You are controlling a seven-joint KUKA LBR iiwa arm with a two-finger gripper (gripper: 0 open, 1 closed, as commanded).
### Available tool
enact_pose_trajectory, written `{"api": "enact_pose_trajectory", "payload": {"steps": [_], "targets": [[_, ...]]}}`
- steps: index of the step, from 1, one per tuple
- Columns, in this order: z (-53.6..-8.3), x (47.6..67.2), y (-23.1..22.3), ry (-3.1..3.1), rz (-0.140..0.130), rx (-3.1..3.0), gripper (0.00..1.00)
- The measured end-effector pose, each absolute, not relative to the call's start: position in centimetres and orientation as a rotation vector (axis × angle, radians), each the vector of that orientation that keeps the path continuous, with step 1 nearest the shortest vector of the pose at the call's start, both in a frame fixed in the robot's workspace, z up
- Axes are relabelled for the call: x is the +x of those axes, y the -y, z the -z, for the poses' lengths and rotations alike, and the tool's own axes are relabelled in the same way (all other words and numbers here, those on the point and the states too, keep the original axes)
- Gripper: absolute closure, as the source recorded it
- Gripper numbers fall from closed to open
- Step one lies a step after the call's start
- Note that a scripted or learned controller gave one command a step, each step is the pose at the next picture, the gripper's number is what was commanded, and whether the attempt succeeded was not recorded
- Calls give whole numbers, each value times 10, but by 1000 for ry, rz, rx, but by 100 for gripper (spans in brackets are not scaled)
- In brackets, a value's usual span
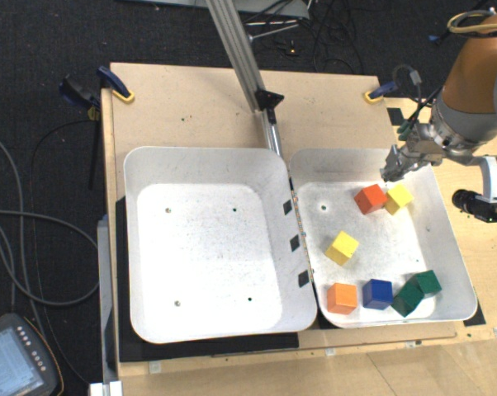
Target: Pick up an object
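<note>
Tabletop: tan board carrying 2 shallow white bins side by side.
Left bin: speckled white floor.
Right bin: holds 7 blocks.
Red-orange block: upper part of right bin, touching the yellow block on its right.
Yellow block: upper part, just below the jaws.
Second yellow block: middle of right bin, tilted, apart from the others.
Orange block: near edge, leftmost in the bottom row.
Blue block: just right of the orange block.
2 green blocks: bottom right corner, touching each other.
Arm: enters from the right, orange band above grey wrist.
Jaws: low over the upper part of right bin, just above the red-orange and yellow pair; spread or pressed together cannot be told; nothing seen between them.
</note>
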State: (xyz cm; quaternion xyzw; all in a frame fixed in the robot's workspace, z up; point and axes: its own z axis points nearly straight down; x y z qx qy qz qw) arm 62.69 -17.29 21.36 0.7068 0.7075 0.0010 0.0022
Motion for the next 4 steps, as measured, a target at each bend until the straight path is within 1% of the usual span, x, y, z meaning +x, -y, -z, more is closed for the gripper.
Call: {"api": "enact_pose_trajectory", "payload": {"steps": [1,2,3,4], "targets": [[-225,633,126,-2228,-5,2212,100],[-225,632,63,-2233,-2,2213,100],[-219,636,15,-2231,-1,2214,100],[-232,648,-36,-2229,-6,2212,100]]}}
